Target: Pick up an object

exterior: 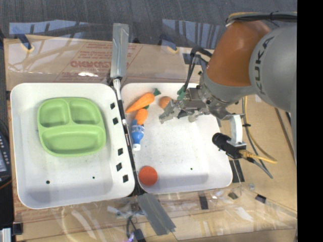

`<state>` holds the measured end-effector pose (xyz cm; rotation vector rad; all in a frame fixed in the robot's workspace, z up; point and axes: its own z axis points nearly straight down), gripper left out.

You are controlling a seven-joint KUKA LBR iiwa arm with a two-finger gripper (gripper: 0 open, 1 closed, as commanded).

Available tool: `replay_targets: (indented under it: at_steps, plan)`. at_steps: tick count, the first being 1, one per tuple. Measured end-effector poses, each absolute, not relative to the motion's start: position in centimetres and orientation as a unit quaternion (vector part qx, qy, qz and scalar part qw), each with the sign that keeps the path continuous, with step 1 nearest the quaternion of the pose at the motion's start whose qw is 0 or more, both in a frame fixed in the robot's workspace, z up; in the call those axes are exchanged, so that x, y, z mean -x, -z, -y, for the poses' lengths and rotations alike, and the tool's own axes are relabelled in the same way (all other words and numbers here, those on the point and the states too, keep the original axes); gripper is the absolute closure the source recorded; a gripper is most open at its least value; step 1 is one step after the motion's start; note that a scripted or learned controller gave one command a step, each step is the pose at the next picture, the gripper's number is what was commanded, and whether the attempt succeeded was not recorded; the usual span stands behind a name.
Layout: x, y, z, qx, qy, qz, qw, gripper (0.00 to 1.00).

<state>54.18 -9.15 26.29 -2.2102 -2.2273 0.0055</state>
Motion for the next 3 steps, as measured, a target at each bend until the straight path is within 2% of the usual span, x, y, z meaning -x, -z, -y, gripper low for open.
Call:
replay_targets:
  at_steps: [1,2,3]
  plan:
    - [-54.9,-30.6,16.1,0.7,-0.001,0.714,0.0,0.0]
    - [-62.4,-17.4,9.1,0.733,-0.0039,0.68,0.004,0.0]
    - [-63.1,-9.1,9.1,0.682,-0.0013,0.731,0.002,0.0]
